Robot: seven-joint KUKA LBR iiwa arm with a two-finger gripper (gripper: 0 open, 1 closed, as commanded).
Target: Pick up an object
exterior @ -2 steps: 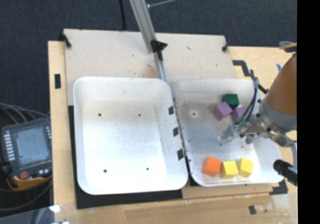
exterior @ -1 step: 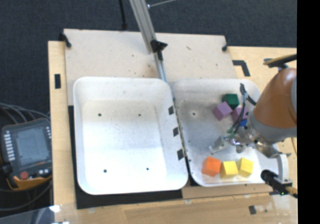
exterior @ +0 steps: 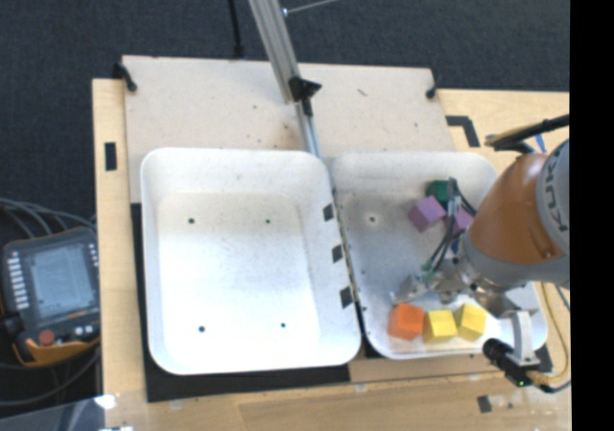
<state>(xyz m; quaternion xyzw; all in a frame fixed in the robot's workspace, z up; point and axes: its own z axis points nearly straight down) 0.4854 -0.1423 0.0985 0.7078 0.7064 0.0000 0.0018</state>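
While the arm (exterior: 518, 218) leans in from the right over the right bin (exterior: 384, 179), I see its orange band covering that bin's far right side, and the gripper (exterior: 443, 285) sits low near the bin's front. From my screen I cannot tell what the pincer is doing, since the wrist and cables hide it. Just in front of it, three blocks line the front wall: an orange cube (exterior: 406, 322), a yellow cube (exterior: 440, 325) touching it, and a second yellow block (exterior: 471, 321) beside that. Farther back I see a purple block (exterior: 427, 213) with a green piece (exterior: 441, 191) just behind it. Beside it lies the left bin (exterior: 240, 256), and a pendant (exterior: 53, 285) lies off the bench at left.
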